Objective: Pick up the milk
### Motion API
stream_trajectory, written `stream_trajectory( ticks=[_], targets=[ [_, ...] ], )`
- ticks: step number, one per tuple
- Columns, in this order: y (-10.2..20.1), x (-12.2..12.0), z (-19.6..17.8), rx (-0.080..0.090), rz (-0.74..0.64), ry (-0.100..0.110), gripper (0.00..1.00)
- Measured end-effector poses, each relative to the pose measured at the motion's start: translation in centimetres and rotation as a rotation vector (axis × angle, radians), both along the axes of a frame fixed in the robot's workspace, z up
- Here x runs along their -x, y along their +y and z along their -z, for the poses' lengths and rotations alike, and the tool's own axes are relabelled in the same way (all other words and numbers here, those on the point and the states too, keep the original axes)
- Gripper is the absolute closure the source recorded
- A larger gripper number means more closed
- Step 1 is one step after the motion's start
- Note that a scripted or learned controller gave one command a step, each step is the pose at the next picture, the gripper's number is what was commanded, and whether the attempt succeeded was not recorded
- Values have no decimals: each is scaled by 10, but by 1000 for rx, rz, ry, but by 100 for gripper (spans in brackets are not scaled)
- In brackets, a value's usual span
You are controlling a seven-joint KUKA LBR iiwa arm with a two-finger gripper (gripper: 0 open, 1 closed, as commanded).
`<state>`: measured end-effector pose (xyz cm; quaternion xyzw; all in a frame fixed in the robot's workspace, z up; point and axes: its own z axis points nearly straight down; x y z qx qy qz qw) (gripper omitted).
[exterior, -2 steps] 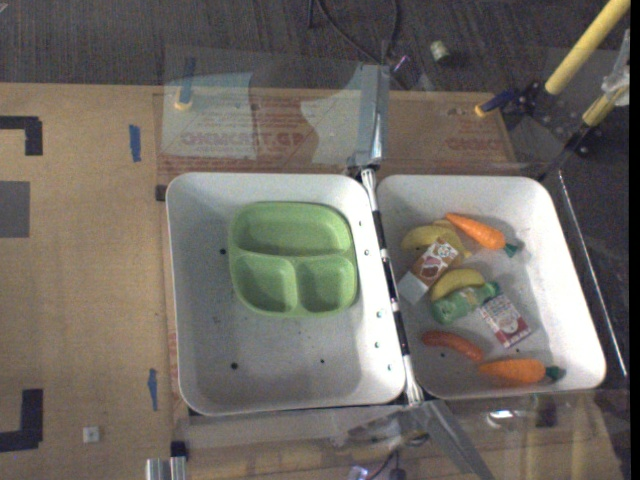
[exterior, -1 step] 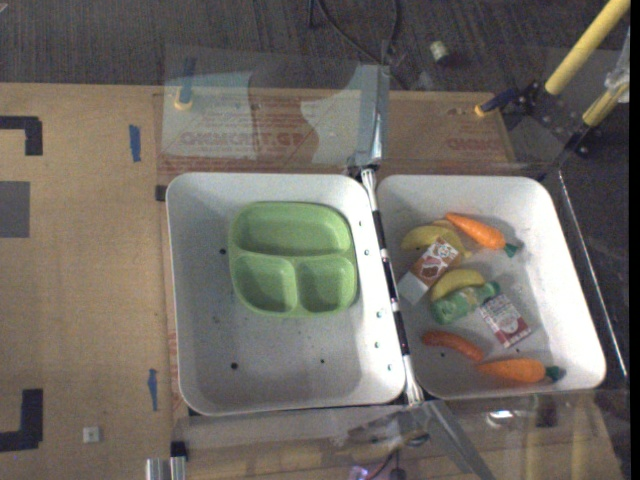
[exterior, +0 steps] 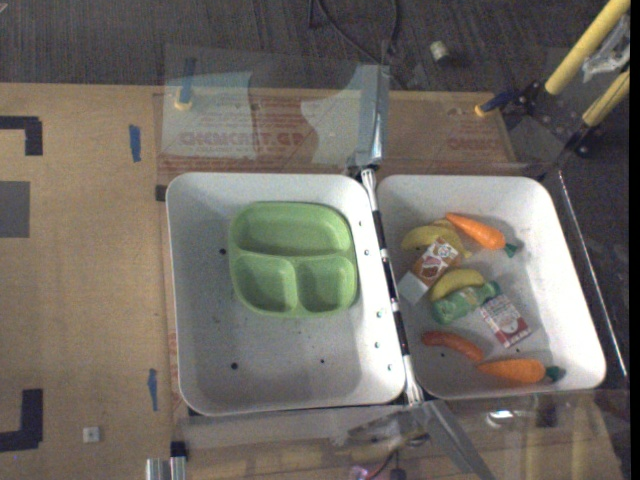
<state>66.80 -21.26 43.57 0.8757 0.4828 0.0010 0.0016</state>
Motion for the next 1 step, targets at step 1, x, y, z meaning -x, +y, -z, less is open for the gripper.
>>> stream_trajectory(
  ticks=[1],
  targets=[
    [11, 97, 12, -3, 191, 5, 0]
  ],
)
